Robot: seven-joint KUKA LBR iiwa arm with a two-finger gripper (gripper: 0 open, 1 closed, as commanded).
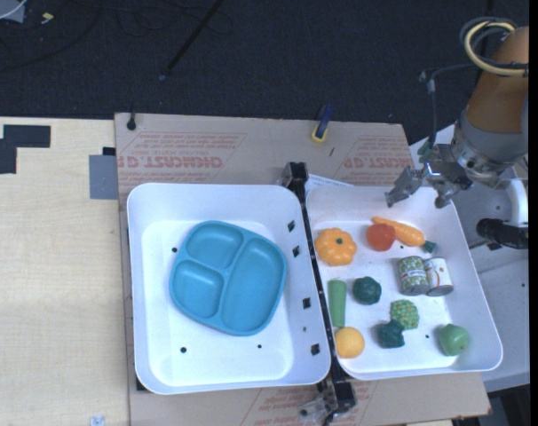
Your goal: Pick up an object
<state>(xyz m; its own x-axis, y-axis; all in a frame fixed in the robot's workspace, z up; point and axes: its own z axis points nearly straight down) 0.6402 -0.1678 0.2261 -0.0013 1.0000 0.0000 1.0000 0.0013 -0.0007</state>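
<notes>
My gripper [423, 190] hangs open over the far right corner of the right bin [482, 327], with nothing between its fingers. Just below it lie a red tomato [381, 236] and an orange carrot [400, 230]. Further into the bin are an orange pumpkin [336, 247], a tin can [423, 275], a green cucumber [338, 302], a dark green vegetable [367, 289], a broccoli [404, 312], a yellow lemon [349, 342], another dark green piece [391, 335] and a green pepper [452, 338].
The left bin [154, 238] holds a blue divided plate [227, 276]. A blue and yellow clamp [321, 124] sits at the cardboard's far edge. The arm's orange band [500, 87] rises at the right.
</notes>
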